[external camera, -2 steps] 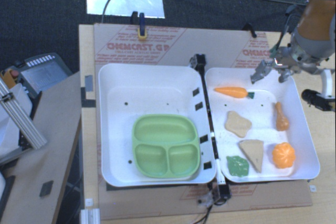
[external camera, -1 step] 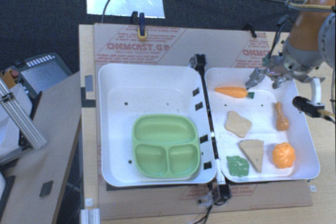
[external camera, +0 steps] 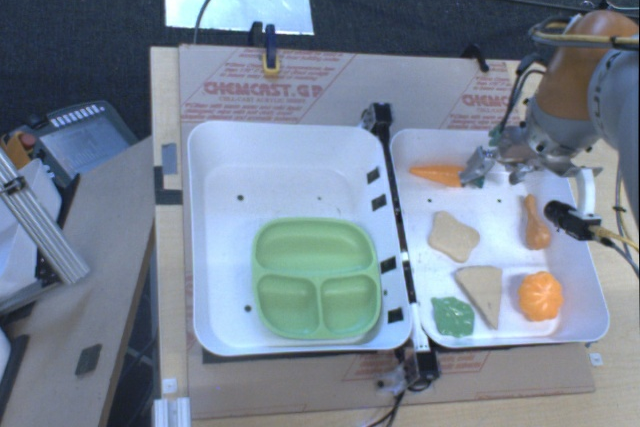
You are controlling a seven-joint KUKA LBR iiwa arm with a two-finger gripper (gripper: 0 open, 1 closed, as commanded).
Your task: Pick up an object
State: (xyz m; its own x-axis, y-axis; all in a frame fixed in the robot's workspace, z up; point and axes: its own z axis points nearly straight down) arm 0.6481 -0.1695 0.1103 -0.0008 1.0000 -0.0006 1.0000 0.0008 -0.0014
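My gripper [external camera: 498, 171] hangs low over the back of the right bin [external camera: 590, 315], reaching in from the right. Its fingers stand open, and the left finger [external camera: 478, 167] sits right at the thick end of an orange carrot [external camera: 436, 174]. Nothing shows between the fingers. In the same bin lie a tan biscuit-shaped piece [external camera: 453, 236], a tan wedge [external camera: 483, 293], a green leafy piece [external camera: 452, 316], a round orange fruit [external camera: 540, 296] and an orange-brown drumstick-shaped piece [external camera: 537, 223].
The left bin [external camera: 230, 165] holds a green divided plate [external camera: 316, 277] toward its front. A black clamped divider [external camera: 388, 215] runs between the bins. A black plug with a cable [external camera: 565, 216] hangs from the arm over the right bin's right side.
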